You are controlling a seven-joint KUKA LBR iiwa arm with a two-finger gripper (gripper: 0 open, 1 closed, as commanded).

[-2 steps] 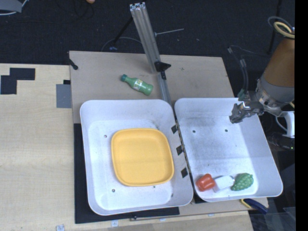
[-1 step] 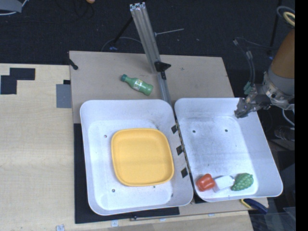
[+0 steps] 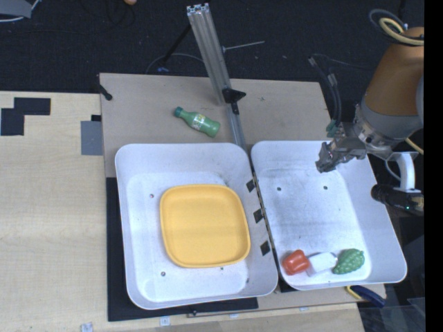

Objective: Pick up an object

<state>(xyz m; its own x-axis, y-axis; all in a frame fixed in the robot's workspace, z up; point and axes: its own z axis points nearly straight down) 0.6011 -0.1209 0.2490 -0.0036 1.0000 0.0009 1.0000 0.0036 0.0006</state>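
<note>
Right bin (image 3: pixel 360 206) — hand (image 3: pixel 327 163) above its far edge, grip state unclear.

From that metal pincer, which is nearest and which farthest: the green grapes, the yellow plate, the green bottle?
Measured from the pincer, at the right bin's far edge:
1. Grapes, right bin's near corner.
2. Bottle and plate: too close to call. The bottle lies on the bench behind the left bin; the plate sits in the left bin.
</note>
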